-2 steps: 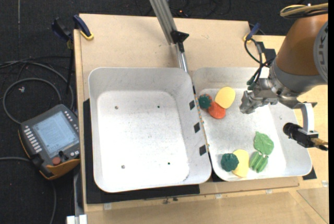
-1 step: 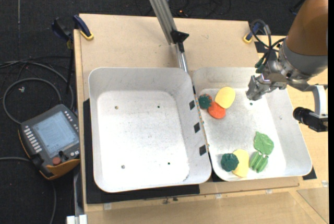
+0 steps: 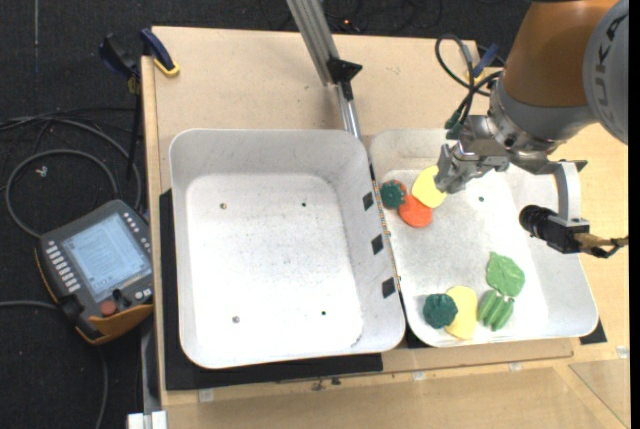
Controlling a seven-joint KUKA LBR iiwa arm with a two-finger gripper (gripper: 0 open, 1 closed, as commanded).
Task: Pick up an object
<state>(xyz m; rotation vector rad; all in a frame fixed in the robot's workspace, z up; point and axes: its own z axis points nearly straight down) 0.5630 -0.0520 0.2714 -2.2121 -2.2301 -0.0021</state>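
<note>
The gripper point(image 3: 447, 179) sits low over the yellow piece point(image 3: 426, 188) in the right bin point(image 3: 560, 267), seemingly to grab it, though I cannot tell its grip state.

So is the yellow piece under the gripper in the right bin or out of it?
In: the yellow piece lies on the right bin's floor beside an orange piece.

The arm point(image 3: 590, 47) bears partial letters "UK" at the right edge; nothing else is legible.
</note>
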